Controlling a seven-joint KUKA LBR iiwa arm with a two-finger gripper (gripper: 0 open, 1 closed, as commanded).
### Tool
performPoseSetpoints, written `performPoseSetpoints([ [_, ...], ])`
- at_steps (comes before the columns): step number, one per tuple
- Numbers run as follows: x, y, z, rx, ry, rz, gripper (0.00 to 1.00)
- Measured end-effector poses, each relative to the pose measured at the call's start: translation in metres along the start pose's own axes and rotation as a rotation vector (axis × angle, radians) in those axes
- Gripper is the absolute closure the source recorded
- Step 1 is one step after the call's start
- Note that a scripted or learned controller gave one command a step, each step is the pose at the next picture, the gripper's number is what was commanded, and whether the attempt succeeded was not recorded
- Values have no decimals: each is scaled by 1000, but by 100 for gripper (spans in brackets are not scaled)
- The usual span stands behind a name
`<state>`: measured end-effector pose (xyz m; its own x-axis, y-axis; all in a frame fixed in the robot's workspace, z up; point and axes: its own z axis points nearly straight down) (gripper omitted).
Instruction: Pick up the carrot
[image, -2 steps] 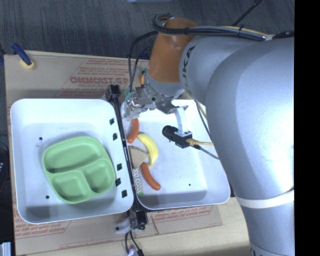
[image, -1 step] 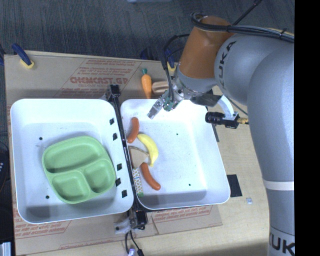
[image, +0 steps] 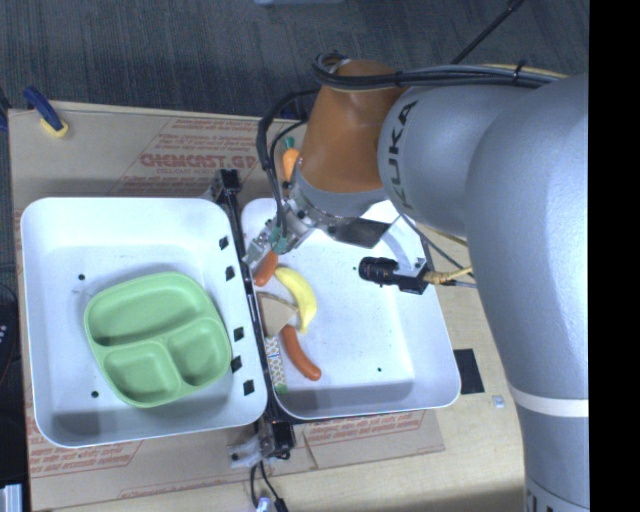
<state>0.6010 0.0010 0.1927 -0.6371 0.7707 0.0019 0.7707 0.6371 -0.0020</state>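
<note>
Grey arm (image: 480, 150) with its orange band reaches over the right bin (image: 400, 370). I see the green divided plate (image: 155, 335) in the left bin (image: 50, 250). Inside the right bin lies a banana (image: 300, 295); the gripper (image: 275, 242) sits just above it at the carrot (image: 265, 267), grasp unclear. A sausage-like orange piece (image: 301, 354) lies below the banana.

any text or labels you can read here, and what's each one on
"UKA": grey letters running down the arm beside its orange band; the brand name's first letter is hidden.
"CHEMCAST GP": red print on the brown cardboard sheet under the bins; its end is cut off by a cable.
Smaller red lines around that print and along the sheet's lower edges: too blurred to read.
Patterned strip between the bins: print too small to read.
</note>
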Motion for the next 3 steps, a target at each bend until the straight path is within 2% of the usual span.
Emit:
performPoseSetpoints([
  [1,-55,-19,-69,-1,-3,-87,100],
  [2,-14,35,-44,1,0,-1,100],
  [3,-12,26,-108,-1,-2,454,100],
])
